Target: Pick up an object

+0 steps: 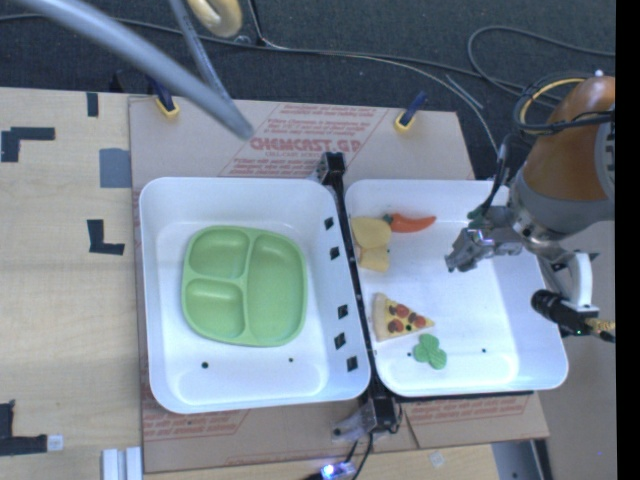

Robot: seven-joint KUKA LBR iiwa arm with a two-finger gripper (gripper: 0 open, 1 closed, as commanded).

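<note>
Watching from the overhead feed: the arm (565, 163) comes in from three o'clock and its end effector (468, 253) hangs over the right bin (520, 313), above bare floor with nothing between the fingers that I can see. Whether the fingers are apart or together I cannot tell; they read as a dark blur at this angle. All candidate objects sit in that same bin, bunched along its nine o'clock wall, which is why the wrist is pitched toward that side. At roughly ten o'clock of the end effector lies the orange carrot (411, 222), touching or just beside the yellow cheese piece (371, 243). At about seven o'clock rests the pizza slice (398, 319), flat, with the green broccoli piece (431, 352) just beside it toward five o'clock of the slice. The left bin (165, 368) holds a green divided plate (245, 285), lying flat at its middle, well apart from the arm. My judgement: the carrot is the nearest pick, but its contact with the cheese risks a double grab. Both bins rest on a cardboard sheet (300, 133) on the worktop.
</note>
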